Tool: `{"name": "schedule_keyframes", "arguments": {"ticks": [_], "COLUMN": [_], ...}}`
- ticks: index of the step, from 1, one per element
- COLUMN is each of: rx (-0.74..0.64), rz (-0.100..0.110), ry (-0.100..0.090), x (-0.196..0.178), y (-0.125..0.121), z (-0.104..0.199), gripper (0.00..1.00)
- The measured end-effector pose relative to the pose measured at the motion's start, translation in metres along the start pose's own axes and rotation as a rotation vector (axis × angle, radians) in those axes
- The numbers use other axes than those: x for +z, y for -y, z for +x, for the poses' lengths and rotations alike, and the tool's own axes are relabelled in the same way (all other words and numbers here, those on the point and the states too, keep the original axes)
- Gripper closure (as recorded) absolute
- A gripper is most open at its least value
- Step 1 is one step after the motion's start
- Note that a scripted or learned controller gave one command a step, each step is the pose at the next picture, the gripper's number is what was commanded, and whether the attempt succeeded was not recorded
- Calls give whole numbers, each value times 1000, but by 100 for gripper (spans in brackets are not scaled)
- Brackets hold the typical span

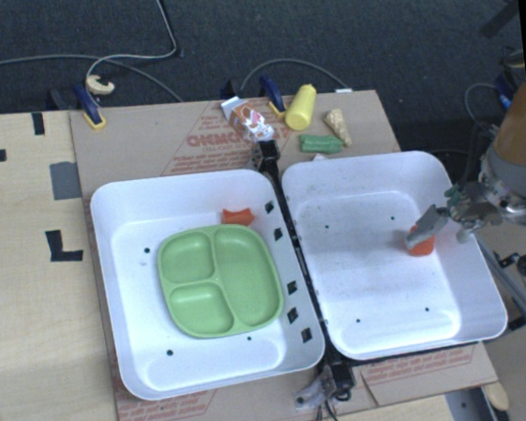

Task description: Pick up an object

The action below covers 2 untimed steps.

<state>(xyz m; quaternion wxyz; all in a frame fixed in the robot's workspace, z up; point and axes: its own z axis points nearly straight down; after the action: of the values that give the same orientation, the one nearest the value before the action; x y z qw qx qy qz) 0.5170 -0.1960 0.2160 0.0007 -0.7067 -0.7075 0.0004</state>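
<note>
A slanted overhead view shows two shallow white plastic bins sitting side by side on a cardboard-covered bench. The left bin [128,267] holds a light green divided plate [220,280] lying flat near its middle, and a small orange block [237,216] rests just above the plate, towards the bin's upper wall. The right bin [365,278] has a mostly bare, speckled floor.

At the right of the frame, the grey robot arm reaches in over the right bin's right wall. Its two-finger gripper [426,230] points down and leftwards, ending right at a small orange-red object [423,247] that lies on the bin floor near the right side. This object is probably the pick target, since the gripper has been placed directly over it. Whether the gripper is spread or closed, and whether it grips the object, cannot be told at this size.

Above the bins, at the upper centre of the frame, loose items lie on the cardboard: a yellow rounded plastic piece [301,106], a green flat piece [319,143], a tan piece [337,127] and a small red-and-white packet [247,117]. They sit outside the bins, likely out of play.
</note>
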Motion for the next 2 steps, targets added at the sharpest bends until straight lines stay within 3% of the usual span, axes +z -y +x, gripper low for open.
{"name": "schedule_keyframes", "arguments": {"ticks": [1,2], "rx": [1,0], "rz": [1,-5], "ry": [0,3], "x": [119,129], "y": [-22,-52], "z": [-27,-17], "gripper": [0,0]}}
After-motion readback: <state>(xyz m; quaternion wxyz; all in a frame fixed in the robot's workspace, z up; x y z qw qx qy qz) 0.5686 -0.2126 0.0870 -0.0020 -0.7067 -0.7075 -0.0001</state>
